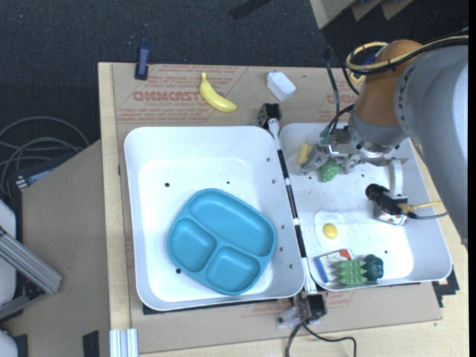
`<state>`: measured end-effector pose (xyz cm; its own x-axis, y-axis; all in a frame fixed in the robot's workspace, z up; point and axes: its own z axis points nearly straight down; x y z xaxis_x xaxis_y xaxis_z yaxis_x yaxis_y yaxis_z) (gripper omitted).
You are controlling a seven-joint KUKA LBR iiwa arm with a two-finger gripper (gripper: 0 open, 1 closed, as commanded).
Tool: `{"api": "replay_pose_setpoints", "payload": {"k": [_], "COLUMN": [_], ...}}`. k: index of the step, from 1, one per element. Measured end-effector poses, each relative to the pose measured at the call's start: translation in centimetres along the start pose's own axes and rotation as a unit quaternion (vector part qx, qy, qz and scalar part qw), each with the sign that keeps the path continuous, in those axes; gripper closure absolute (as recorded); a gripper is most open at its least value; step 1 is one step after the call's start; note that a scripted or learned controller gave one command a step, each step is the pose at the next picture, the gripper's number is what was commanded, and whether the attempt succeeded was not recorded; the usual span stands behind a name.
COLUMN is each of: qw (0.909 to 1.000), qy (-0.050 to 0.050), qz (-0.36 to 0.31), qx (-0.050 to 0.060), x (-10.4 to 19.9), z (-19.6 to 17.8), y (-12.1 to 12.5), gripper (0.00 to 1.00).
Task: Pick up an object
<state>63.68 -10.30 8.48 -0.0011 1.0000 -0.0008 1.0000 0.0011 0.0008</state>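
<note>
Green toy [329,172] — at jaws' tips.

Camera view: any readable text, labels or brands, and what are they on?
"CHEMCAST", red print on the brown board behind the left bin, left of the banana.
Smaller red lines above and below it: too blurred to read.
More red print on the board near the arm: unreadable.
Small packet in the right bin: print too small.
</note>
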Motion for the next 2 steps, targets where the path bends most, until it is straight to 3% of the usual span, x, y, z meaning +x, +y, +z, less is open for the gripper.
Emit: {"api": "replay_pose_setpoints", "payload": {"k": [1, 2], "qw": [1.0, 1.0], "qy": [-0.001, 0.001], "qz": [0.0, 0.0], "qx": [-0.001, -0.001], "x": [0.0, 5.0], "z": [-1.0, -10.1], "y": [0.1, -3.3], "gripper": [1.0, 1.0]}}
